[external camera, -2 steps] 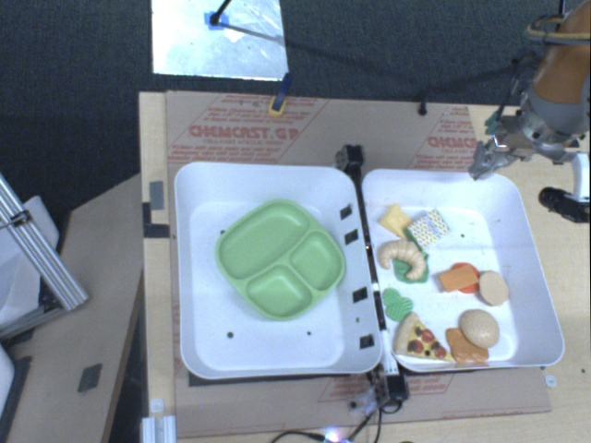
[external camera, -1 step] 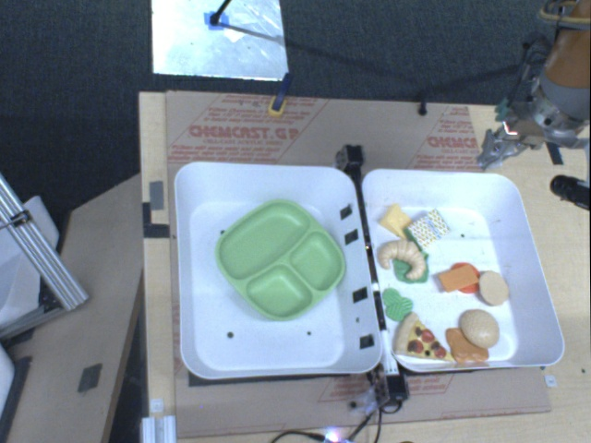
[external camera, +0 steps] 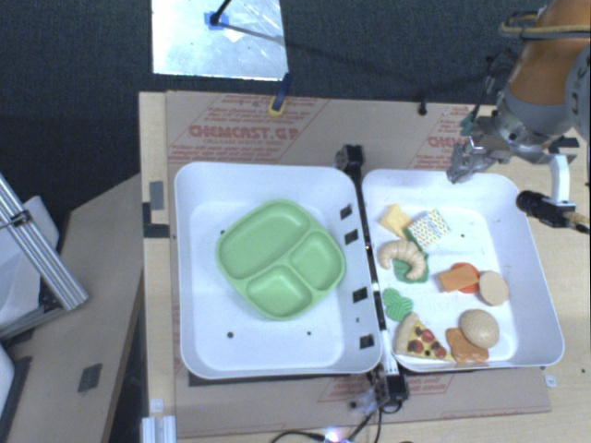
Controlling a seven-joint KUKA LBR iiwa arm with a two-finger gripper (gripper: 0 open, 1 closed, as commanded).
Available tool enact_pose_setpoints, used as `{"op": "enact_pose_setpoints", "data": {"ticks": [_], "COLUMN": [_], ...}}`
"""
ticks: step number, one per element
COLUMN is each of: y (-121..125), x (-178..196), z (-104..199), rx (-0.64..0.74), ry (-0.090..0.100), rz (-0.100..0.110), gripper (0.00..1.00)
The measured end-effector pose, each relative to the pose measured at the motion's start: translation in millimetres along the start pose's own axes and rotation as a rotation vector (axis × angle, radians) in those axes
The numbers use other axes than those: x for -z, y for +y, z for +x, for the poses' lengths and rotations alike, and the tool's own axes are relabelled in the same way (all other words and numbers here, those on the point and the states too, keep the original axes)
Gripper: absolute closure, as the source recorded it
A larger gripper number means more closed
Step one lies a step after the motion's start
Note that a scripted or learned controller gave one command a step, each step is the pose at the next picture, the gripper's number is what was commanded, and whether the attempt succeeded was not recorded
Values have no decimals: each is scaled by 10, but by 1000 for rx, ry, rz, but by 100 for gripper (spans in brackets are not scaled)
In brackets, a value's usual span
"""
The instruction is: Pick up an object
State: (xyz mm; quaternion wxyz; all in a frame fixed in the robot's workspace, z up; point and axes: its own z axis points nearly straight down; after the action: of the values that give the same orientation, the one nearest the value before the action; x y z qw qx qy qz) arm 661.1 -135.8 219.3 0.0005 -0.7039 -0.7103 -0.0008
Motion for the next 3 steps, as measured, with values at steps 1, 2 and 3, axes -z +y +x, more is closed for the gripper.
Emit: {"op": "enact_pose_setpoints", "data": {"ticks": [1, 2, 3], "y": [-186, -282, -426], "x": [-72, -27, 21], "z": [556, 1133, 1547], "rx": [-1, 1, -1], "ry": [-1, 0, 0], "rz": [1, 0, 1], "gripper": [100, 100, 100]}}
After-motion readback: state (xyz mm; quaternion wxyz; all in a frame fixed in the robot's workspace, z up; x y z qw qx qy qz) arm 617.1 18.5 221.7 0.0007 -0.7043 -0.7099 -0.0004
